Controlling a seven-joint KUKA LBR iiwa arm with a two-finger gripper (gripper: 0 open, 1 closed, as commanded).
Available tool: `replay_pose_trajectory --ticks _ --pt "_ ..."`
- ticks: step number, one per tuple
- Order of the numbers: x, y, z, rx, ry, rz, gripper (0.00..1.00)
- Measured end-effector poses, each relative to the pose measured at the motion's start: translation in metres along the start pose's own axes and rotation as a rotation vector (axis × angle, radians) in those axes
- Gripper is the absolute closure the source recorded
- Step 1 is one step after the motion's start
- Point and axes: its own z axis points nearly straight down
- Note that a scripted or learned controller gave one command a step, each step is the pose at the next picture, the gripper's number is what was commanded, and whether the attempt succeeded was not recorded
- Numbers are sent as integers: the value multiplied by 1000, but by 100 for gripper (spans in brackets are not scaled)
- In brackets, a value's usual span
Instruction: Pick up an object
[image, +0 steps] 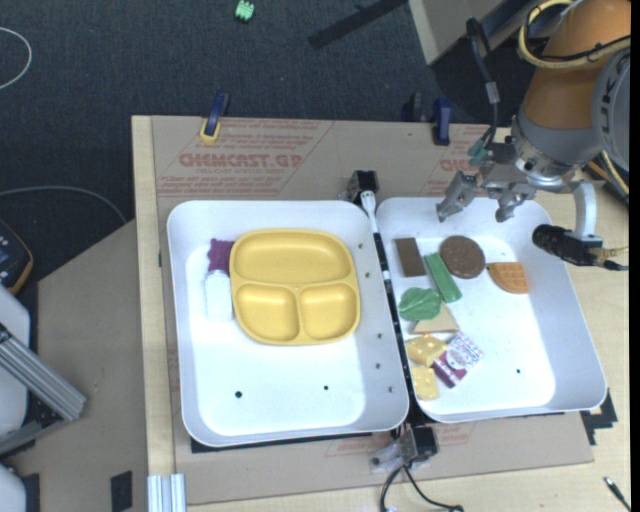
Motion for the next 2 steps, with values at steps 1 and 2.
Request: replay_pose_trajectory --ticks 1,2 --pt "0 3 -9 -14 -1 -2 0" --pt "0 -1 34 -10 -1 -2 0"
